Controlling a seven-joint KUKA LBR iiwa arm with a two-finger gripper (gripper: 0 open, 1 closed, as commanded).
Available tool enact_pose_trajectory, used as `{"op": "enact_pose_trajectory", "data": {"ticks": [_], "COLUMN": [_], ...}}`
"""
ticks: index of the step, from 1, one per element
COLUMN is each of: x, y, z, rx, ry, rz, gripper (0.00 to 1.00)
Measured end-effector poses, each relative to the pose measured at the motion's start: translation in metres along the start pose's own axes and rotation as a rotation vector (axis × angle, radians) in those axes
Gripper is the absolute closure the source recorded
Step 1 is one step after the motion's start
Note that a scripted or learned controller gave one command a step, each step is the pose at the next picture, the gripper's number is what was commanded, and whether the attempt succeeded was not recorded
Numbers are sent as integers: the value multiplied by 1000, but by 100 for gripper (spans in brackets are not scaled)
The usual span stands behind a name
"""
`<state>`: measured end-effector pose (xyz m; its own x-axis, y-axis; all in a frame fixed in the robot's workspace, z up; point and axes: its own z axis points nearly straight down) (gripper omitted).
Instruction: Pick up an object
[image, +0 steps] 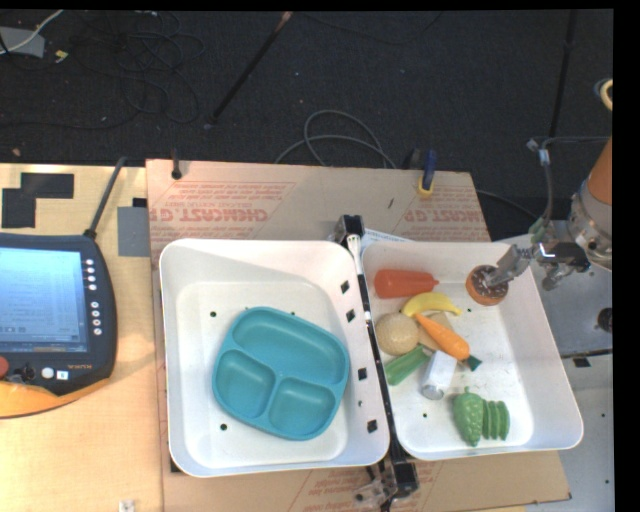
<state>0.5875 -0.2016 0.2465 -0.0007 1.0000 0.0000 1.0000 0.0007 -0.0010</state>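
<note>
The right bin (545, 400) holds several toy foods. Among them are a red-orange sausage shape (405, 283), a yellow banana (432, 303), a beige round piece (397, 333) and an orange carrot (445, 337). A green stick (405, 365), a white-grey cylinder (437, 375) and a bumpy green piece (480, 417) lie there too. My gripper (508, 265) reaches in from the right, over the bin's far right part. A brown round thing (487, 286) sits right at its tip. Whether it is held is unclear.
A teal divided plate (281, 373) lies in the left bin (190, 300). A tablet-like screen (45, 305) rests on the bench to the left. Both bins stand on cardboard (300, 200), with cables on the dark floor behind.
</note>
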Motion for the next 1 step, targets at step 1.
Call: {"op": "enact_pose_trajectory", "data": {"ticks": [1], "x": [54], "y": [-10], "z": [76], "rx": [10], "ry": [5], "rz": [-3], "gripper": [0]}}
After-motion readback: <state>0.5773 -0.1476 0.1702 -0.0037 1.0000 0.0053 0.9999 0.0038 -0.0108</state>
